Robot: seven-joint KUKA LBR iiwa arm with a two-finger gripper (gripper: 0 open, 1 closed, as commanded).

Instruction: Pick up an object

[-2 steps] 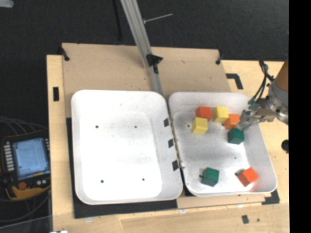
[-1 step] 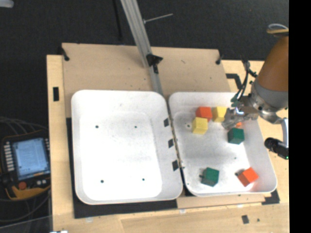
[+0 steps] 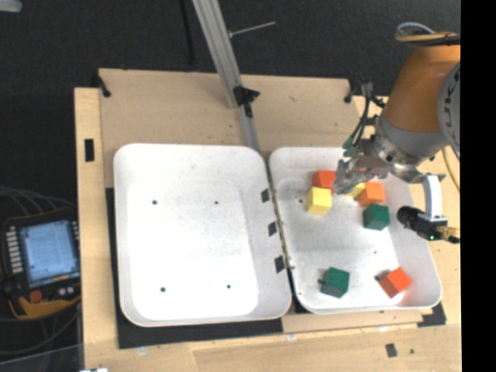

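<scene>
My end effector [image 3: 353, 178] low over right bin's far-edge cluster | finger state — cannot tell | risk — yellow block [image 3: 318, 200] and orange block [image 3: 324, 179] touching, may nudge both.

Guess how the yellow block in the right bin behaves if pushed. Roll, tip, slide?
The yellow block looks cube-shaped with flat faces, so it would likely slide, not roll. It looks rigid, probably light. An orange block sits close behind it, so a push that way may move both.
</scene>
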